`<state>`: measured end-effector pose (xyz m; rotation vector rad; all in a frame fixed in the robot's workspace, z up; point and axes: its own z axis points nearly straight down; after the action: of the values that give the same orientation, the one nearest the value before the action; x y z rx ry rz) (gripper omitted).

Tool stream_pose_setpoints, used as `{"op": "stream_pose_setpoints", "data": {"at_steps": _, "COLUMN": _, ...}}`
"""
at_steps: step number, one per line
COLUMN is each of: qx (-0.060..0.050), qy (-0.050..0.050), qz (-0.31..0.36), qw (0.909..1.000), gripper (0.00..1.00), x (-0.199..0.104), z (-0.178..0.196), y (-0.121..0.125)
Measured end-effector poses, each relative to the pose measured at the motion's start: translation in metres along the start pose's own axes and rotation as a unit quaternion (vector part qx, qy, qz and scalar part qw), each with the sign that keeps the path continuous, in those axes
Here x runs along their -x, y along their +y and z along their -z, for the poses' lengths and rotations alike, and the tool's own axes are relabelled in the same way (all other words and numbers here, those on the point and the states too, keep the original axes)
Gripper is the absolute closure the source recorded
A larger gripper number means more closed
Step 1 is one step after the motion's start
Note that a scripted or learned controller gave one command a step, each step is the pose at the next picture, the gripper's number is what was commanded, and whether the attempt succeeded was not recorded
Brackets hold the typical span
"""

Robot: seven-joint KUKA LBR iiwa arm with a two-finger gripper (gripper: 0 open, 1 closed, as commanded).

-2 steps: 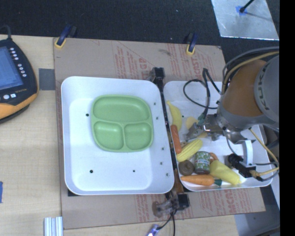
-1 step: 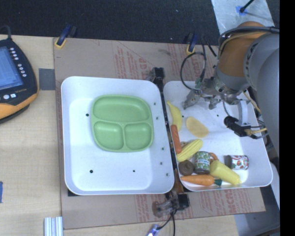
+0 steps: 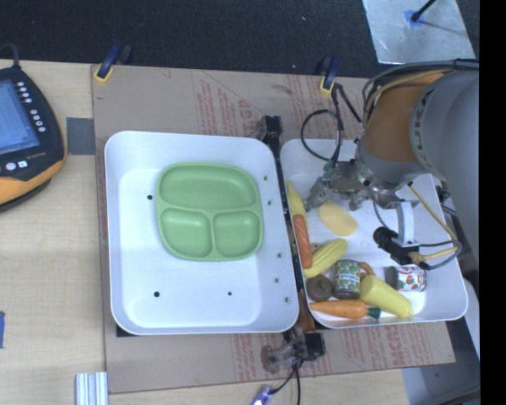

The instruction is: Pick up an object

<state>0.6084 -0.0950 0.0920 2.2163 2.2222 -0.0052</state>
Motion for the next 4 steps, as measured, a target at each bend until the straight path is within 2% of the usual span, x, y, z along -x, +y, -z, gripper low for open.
{"op": "stream_pose_setpoints", "data": {"at_steps": 1, "qx": -0.001, "qy": 0.000, "qz": 0.001, "qw": 1.0000, "gripper": 1.00, "x": 0.001, "z": 0.010, "y": 0.000}}
{"op": "stream_pose_setpoints", "data": {"at_steps": 2, "qx": -0.001, "qy": 0.002, "qz": 0.001, "qw": 1.0000, "gripper": 1.00, "x": -0.055, "z": 0.101, "y": -0.039}}
{"op": "stream_pose_setpoints", "data": {"at_steps": 3, "qx": -0.002, "qy": 0.002, "qz": 0.001, "qw": 1.0000, "gripper": 0.00, "x": -0.055, "z": 0.100, "y": -0.039}}
{"op": "stream_pose_setpoints", "data": {"at_steps": 4, "qx": -0.001, "qy": 0.002, "qz": 0.000, "qw": 1.0000, "gripper": 0.00, "x": 0.008, "z": 0.141, "y": -0.132}}
